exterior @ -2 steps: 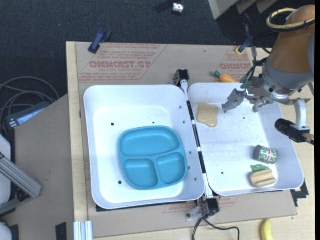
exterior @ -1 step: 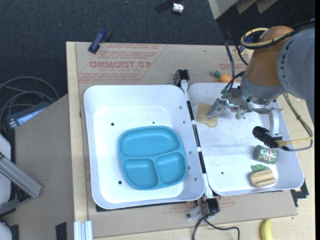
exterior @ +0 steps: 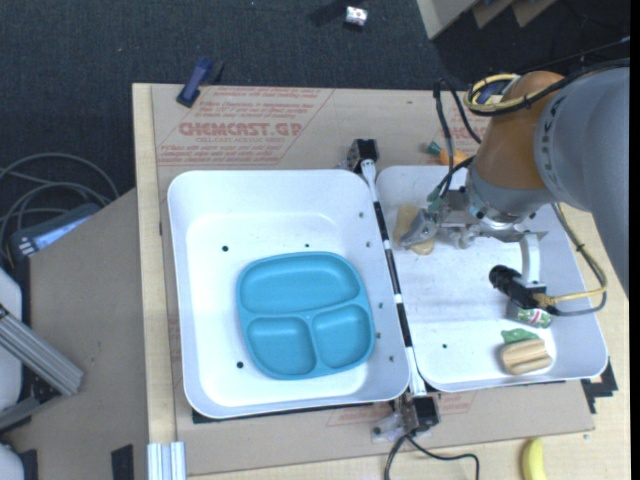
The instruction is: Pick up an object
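My gripper point(exterior: 428, 226) hangs low over the far left part of the right bin point(exterior: 455, 363), close to the divider between the two bins. A small tan object point(exterior: 408, 224) lies right beside the gripper on its left, partly covered by it. Whether they touch is unclear. Near the front right corner of the same bin lies a tan bread-like piece point(exterior: 527, 358) with a small green piece point(exterior: 517, 336) against its far side. A small green and white item point(exterior: 536, 317) sits just behind them.
The left bin point(exterior: 200, 258) holds a blue divided plate point(exterior: 304, 313). The grey arm with its orange band point(exterior: 515, 148) covers the right bin's far right part. A yellow thing point(exterior: 533, 459) and a blue thing point(exterior: 198, 81) lie outside the bins.
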Controlling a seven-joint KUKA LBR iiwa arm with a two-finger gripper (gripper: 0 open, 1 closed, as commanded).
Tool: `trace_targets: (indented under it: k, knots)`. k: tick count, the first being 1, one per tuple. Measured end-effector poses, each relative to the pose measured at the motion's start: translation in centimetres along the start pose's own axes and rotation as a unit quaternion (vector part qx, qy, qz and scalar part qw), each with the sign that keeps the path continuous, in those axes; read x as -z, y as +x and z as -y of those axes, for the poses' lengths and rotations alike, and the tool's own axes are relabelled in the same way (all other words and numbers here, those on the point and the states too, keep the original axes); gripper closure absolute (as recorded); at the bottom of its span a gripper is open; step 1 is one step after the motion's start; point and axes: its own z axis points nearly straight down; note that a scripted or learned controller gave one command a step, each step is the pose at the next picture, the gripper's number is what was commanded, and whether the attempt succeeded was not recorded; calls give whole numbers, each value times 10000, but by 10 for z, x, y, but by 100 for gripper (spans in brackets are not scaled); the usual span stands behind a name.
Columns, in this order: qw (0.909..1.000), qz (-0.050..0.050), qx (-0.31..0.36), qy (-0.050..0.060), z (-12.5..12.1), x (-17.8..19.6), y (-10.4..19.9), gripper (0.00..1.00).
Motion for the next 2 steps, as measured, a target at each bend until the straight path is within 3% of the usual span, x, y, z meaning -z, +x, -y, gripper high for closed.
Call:
trace_targets:
  k: [1,2]
  knots:
    - [10000,2,6,-3,-56,1,-5,0]
    - [10000,1,-1,-10,-2,0,-7,0]
